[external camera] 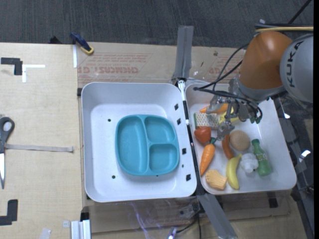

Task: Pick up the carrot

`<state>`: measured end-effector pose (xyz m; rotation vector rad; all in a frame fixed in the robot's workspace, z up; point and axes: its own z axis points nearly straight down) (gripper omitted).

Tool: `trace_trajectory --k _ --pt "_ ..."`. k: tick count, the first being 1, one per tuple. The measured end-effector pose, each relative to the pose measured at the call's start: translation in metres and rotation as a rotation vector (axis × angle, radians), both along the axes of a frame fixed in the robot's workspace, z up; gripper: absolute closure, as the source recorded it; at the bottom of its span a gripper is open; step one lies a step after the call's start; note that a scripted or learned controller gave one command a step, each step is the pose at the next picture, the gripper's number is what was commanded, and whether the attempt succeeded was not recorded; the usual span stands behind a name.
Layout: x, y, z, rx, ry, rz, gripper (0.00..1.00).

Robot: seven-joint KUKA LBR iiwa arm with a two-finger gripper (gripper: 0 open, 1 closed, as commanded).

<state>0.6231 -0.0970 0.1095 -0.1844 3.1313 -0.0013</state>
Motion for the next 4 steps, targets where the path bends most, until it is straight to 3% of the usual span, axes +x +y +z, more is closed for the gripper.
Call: trace_trajectory --k 1,2,3,4 --pt "0.020 -0.033 -0.018 0.002 0.018 -0.475 0.00" --pt "-0.019 -0.002 -0.017 0.002 0.002 -0.773 0.00" --pt "0.020 -0.038 -0.019 0.000 0.020 -0.619 0.00" --pt "0.021 -0.068 -0.021 0.003 0.027 -0.785 0.00"
